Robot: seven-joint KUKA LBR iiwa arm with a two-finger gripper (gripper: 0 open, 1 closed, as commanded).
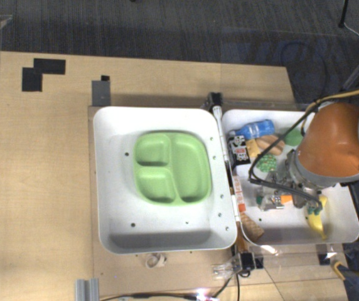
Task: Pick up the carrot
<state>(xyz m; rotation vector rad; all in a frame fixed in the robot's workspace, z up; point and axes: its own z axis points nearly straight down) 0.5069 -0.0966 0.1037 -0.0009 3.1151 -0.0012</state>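
The carrot (285, 199) shows as a small orange piece in the right bin (349, 231), mostly covered by the arm's wrist. My gripper (272, 196) is lowered into the middle of that bin, right at the carrot's left end. From this angle I cannot make out whether the carrot is between the fingers. The arm's orange band (333, 140) hangs over the bin's right half and hides what lies beneath it.
Around the gripper lie a blue bottle (255, 130), a black packet (238, 149), a tan bread-like item (264, 147), a green item (266, 163) and a yellow banana (316, 221). The left bin (113, 168) holds a green divided plate (170, 167).
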